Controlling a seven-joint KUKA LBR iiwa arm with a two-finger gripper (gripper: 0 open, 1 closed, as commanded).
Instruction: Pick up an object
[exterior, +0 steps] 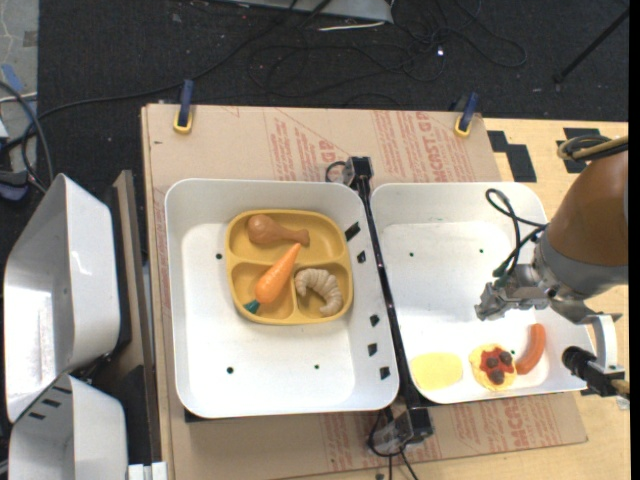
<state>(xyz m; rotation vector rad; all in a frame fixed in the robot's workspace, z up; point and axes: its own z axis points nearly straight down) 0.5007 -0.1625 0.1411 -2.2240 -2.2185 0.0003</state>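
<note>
**Operator:** Camera view has my arm point(590, 238) reaching in from the right over the right bin point(450, 218). The hand point(508, 300) sits low above the bin floor, just up and left of the sausage point(533, 348).

**Colleague:** Anything between the fingers?

**Operator:** Nothing I can see. Whether they are apart or together, I cannot tell; from this slant it's a dark cluster of metal.

**Colleague:** So which object are you after?

**Operator:** My guess is one of the three along the near wall: the sausage, the small pizza piece point(494, 365) touching or nearly touching it, and the flat yellow slice point(437, 370) just beside that. They sit close to the bin's front edge, which leaves little room for a finger on that side.

**Colleague:** And the left bin point(200, 298)?

**Operator:** It holds a yellow divided plate point(240, 286) with a drumstick point(277, 231) in the top compartment, a carrot point(277, 276) lying across the divider toward the lower left, and a pale shrimp point(320, 288) at lower right. Those are well apart from the hand, so I judge they're not the target.
</note>
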